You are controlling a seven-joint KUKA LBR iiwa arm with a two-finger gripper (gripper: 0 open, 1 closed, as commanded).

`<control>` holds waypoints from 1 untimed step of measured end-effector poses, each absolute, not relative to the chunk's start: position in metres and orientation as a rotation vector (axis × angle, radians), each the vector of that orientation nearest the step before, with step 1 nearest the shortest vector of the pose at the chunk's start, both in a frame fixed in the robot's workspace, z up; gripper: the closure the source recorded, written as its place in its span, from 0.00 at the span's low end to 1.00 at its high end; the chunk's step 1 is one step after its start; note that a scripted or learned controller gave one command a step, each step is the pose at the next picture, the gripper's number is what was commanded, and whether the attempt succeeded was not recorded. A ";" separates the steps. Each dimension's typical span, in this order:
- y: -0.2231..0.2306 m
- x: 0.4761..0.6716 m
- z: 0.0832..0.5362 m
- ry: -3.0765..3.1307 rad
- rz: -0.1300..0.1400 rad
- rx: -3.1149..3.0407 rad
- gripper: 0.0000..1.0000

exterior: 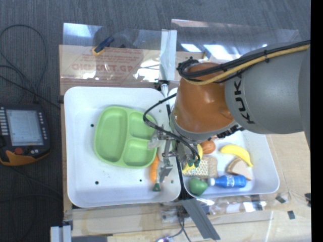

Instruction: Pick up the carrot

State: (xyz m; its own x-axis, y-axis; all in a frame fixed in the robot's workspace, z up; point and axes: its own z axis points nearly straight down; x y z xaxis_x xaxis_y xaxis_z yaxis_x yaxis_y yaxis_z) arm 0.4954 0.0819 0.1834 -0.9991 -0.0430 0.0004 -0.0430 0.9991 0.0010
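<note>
Bench (75, 69) bears two bins (81, 150), seemingly.

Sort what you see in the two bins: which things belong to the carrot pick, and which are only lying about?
Belongs to the job:
carrot, in the left bin
end effector, right beside the carrot

Lying about:
green divided plate
banana
blue bottle
green fruit
bread slice

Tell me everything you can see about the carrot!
The carrot is small and orange, with a dark green tip at its lower end, and looks like a plastic toy. It lies almost straight up and down in the picture, on the floor of the left bin, near that bin's right wall. Its top end sits right by the green divided plate. The gripper is just beside it on the right, partly covering it; whether it touches is unclear.
</note>
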 end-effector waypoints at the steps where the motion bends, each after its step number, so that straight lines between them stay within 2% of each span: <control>1: 0.109 0.494 0.100 -3.138 0.000 0.217 0.00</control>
